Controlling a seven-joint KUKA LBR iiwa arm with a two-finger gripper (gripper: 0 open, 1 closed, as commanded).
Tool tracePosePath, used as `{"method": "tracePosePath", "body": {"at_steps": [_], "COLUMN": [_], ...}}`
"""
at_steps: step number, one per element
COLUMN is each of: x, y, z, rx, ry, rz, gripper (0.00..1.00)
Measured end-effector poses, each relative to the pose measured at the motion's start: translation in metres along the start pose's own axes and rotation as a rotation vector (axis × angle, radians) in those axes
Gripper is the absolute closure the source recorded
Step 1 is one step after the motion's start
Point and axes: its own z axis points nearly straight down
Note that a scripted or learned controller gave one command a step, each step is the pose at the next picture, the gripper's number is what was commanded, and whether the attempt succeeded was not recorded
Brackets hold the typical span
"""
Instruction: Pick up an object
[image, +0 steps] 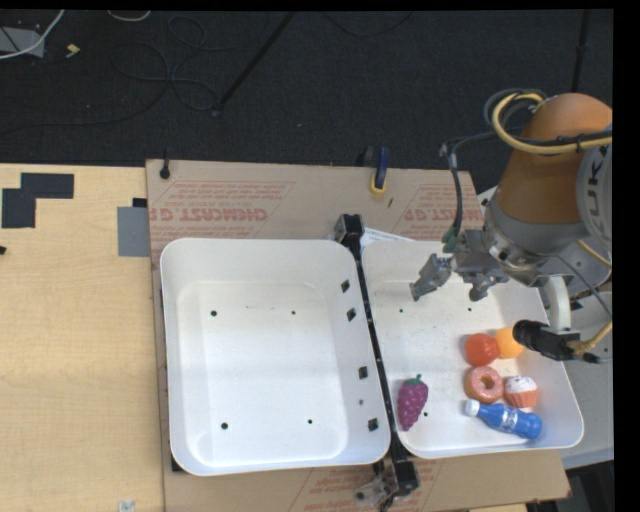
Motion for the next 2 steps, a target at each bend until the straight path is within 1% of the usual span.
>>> {"method": "tracePosePath", "body": {"at_steps": [1, 2], "x": [0.0, 0.013], "y": [0.0, -0.019], "z": [-0.009, -0.179], "rx": [0.004, -0.017], "ry": [0.001, -0.002], "rz": [0.0, -0.002], "gripper": [1.0, 1.0]}}
